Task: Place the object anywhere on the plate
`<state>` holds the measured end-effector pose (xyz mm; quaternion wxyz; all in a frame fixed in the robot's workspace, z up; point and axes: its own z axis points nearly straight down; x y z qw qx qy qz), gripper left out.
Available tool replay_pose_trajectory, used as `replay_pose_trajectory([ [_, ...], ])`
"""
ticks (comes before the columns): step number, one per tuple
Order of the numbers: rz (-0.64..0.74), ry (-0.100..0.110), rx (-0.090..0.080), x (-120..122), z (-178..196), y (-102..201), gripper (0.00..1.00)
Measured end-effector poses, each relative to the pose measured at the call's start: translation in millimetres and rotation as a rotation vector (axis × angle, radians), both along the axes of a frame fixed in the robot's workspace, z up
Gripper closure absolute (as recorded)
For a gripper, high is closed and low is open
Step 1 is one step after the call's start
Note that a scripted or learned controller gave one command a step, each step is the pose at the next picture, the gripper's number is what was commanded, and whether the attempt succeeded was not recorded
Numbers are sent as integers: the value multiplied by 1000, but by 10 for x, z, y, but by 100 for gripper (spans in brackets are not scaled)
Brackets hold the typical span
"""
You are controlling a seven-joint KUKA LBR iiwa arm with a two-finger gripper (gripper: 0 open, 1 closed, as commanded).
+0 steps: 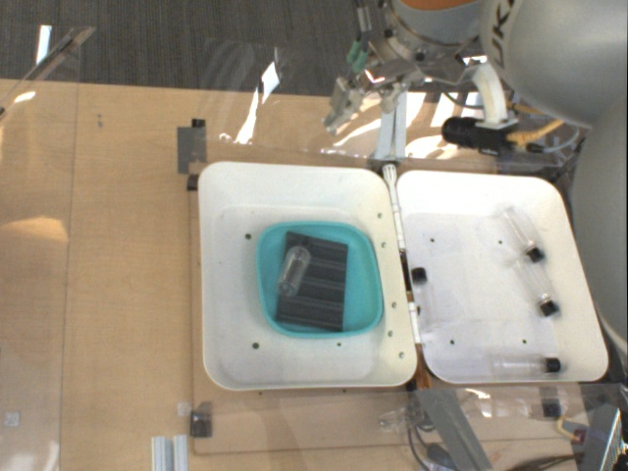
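Wooden table (98, 263) with two white bins, tool (353, 81) raised beyond them, its grip impossible to tell, clear tube (292, 269) lying on dark ridged block (312, 283) in teal plate (365, 292), well below tool.

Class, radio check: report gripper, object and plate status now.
Gripper up behind bins, holding nothing visible. Clear tube lies on dark block in teal plate. Nothing in the way.
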<state>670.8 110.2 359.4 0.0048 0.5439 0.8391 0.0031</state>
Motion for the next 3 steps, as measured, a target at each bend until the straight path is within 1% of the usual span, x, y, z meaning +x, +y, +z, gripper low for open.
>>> replay_pose_trajectory([
  [1, 12, 11, -1, -597, -916, 285, 0],
  [2, 57, 7, -1, -200, -893, 620, 0],
  [3, -91, 12, 1, -558, -1560, 1185, 0],
])
